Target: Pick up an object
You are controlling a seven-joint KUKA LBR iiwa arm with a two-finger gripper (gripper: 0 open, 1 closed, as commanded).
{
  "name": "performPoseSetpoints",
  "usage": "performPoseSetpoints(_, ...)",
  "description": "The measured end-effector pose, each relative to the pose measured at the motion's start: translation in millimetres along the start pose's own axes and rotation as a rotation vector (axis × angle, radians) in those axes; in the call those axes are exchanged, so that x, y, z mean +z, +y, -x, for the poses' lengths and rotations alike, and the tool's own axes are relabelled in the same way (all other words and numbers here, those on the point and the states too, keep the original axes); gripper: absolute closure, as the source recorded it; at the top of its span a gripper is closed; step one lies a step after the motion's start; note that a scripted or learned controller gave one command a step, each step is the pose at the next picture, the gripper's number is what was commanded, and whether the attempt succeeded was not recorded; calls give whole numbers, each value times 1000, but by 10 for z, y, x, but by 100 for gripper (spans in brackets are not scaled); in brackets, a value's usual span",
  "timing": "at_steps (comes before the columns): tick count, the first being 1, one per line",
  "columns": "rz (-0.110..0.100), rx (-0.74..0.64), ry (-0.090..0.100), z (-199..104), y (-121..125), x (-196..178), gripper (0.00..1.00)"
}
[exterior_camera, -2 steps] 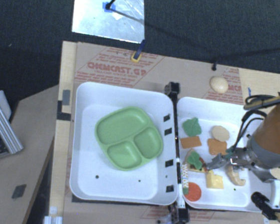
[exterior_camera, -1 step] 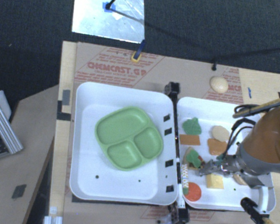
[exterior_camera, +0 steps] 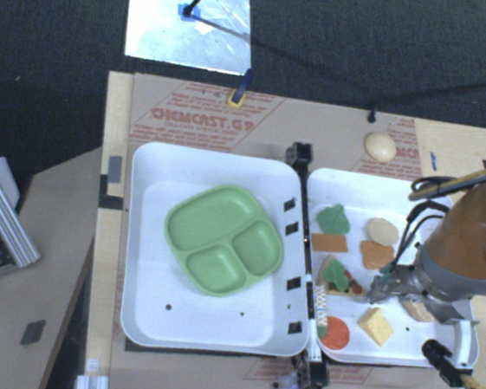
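Grey arm with orange band (exterior_camera: 473, 237) reaches in from the right and hangs over the right shallow white plastic bin (exterior_camera: 357, 187). Two-finger gripper (exterior_camera: 385, 288) sits low among the toy food near the bin's middle. Its tips blur into the items beneath; how wide it stands and whether anything is in it cannot be told.

Bin contents: green leafy toy piece (exterior_camera: 334, 217) at far left, orange-brown flat rectangle (exterior_camera: 331, 243) just near of it, multi-coloured green and red piece (exterior_camera: 337, 276) left of the gripper, beige rounded bun shape (exterior_camera: 383, 231) far of it, small orange block (exterior_camera: 376, 255) just beside the tips, yellow cheese wedge (exterior_camera: 376, 326) and red round disc (exterior_camera: 335, 333) at the near edge. Left shallow white bin (exterior_camera: 153, 179) holds a green sectioned plastic plate (exterior_camera: 223, 239).

Likely candidates, by closeness: orange block or multi-coloured piece.

Risks from here:
- Items crowd together; closing could catch two at once or push one aside.
- The block lies off to the far side of the tips, so an off-centre pinch may squirt it out.
- The low flat rectangle gives little to grip.
- The arm hides part of the bin's right side, so anything there could be struck unnoticed.
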State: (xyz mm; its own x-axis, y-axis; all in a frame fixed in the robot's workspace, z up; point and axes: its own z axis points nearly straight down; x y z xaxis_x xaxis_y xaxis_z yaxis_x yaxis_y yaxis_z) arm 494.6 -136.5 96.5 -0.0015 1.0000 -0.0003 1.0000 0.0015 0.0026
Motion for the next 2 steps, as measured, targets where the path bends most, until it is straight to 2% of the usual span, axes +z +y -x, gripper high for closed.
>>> performPoseSetpoints(1,4,-2,-1,18,-66,-590,100)
performPoseSetpoints(2,4,-3,-2,26,-39,-1021,100)
